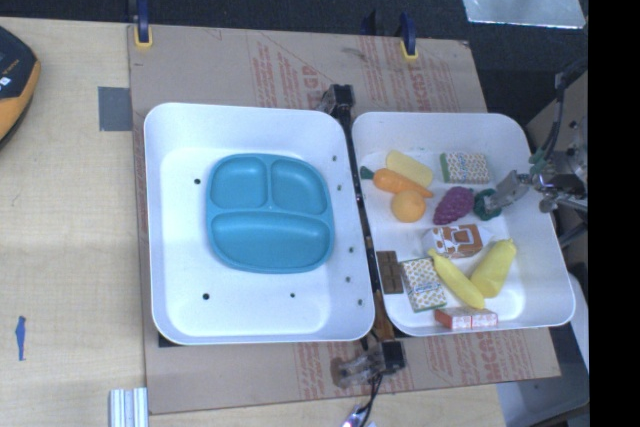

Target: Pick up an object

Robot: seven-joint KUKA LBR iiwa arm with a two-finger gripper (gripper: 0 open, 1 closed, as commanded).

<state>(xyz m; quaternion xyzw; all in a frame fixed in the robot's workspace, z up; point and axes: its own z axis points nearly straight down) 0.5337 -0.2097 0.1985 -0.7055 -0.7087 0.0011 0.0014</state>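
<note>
Purple plastic grape bunch [453, 205] sits in right white bin [540, 300], near yellow banana [456, 281]. Gripper [497, 200] at bin's right side; finger state unclear.

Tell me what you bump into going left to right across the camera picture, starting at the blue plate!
Blue divided plate → carrot → orange → purple grapes → gripper, reaching in from the right edge.

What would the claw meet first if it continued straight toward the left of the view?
Probably the small dark green object just before the claw, then the purple grape bunch; its height is unclear.
</note>
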